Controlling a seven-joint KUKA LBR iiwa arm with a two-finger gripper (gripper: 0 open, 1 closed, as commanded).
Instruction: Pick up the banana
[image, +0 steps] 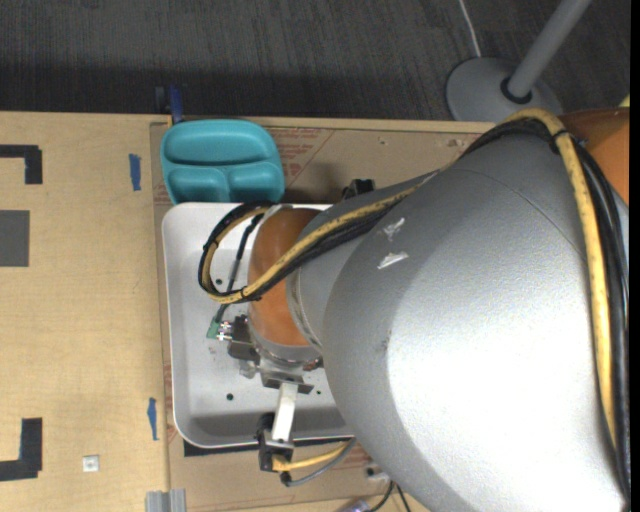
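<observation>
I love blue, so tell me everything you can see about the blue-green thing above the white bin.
The blue-green thing looks like smooth plastic with rounded corners. Grooves split it into one wide upper part and two smaller lower lobes. It sits on the brown bench at the far rim of the white bin; whether they touch is unclear.

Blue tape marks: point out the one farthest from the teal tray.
The blue tape mark beside the white bin's lower-left corner. The other two sit up by the teal tray, one left of it, one above it.
</observation>
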